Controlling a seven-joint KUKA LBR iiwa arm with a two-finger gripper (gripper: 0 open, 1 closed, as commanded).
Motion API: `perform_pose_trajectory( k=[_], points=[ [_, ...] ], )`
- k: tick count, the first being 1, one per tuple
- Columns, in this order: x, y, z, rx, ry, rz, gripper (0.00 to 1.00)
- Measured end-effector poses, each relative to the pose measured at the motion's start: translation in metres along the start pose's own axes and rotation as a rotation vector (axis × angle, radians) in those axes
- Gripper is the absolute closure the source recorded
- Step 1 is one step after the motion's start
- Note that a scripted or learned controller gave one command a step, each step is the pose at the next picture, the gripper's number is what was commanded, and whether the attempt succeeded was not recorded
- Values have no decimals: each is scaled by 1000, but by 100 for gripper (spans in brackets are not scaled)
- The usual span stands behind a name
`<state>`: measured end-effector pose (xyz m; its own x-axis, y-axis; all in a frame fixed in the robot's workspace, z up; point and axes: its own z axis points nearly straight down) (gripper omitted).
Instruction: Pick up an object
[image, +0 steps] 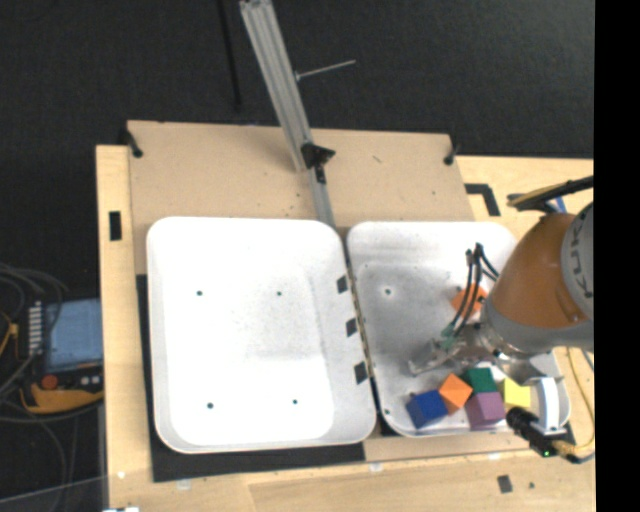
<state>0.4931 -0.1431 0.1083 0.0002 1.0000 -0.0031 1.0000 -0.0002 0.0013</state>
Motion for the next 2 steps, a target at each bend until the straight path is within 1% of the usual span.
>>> perform_pose_trajectory(
  k=[1, 2],
  points=[
    [1, 2, -13, -7, 3, 8, 100],
    [-6, 12, -62, -5, 1, -3, 100]
  ],
)
